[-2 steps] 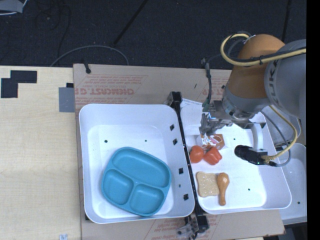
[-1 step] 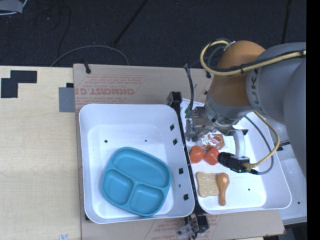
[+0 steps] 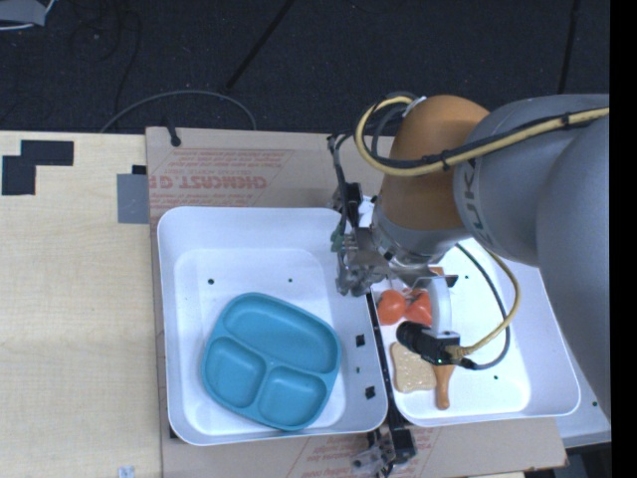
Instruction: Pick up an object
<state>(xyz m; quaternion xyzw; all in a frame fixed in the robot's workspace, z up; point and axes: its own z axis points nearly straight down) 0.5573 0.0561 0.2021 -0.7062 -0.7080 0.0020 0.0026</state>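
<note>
1. The grey arm (image 3: 498, 187) reaches in from three o'clock, its orange band hanging over the far part of the right bin (image 3: 542, 376).
2. The gripper (image 3: 353, 272) is down at the wall the two bins share, near that wall's twelve o'clock end. From here I cannot tell whether it is open or closed, and I see nothing held in it.
3. Just at four o'clock from the gripper, in the right bin, lies an orange object (image 3: 390, 308).
4. At six o'clock from the orange object lies a flat tan piece (image 3: 408, 371), like a slice of toast, with a brown stick (image 3: 441, 391) just at its three o'clock side.
5. The left bin (image 3: 189, 267) holds a blue divided plate (image 3: 271, 359), lying flat toward the bin's six o'clock side, well apart from the gripper.
6. Both bins sit on a sheet of cardboard (image 3: 229, 172) on the pale bench (image 3: 70, 297).
</note>
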